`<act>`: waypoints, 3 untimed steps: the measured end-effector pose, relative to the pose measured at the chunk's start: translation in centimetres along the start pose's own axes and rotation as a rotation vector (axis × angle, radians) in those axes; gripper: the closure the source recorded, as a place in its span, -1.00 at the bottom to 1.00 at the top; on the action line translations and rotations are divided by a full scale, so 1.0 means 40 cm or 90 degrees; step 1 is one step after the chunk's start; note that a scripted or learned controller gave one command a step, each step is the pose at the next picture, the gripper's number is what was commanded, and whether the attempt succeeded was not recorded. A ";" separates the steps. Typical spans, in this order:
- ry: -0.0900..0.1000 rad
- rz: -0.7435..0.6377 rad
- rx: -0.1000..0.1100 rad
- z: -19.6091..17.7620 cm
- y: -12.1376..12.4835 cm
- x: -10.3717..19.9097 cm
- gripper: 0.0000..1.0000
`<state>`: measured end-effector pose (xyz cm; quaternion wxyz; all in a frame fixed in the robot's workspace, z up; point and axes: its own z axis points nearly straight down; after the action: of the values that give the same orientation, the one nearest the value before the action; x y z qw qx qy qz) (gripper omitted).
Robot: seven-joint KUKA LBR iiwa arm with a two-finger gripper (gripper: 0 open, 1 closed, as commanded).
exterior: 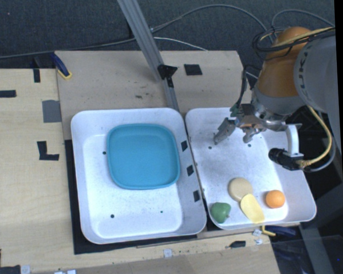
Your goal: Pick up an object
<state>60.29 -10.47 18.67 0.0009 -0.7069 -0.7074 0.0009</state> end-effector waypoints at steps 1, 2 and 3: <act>0.000 0.000 0.000 0.154 0.005 0.001 -1.00; 0.000 0.000 -0.002 0.243 0.006 0.002 -1.00; -0.001 0.000 -0.003 0.216 0.007 0.001 1.00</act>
<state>60.53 -10.44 10.01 -0.0011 -0.7068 -0.7074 -0.0004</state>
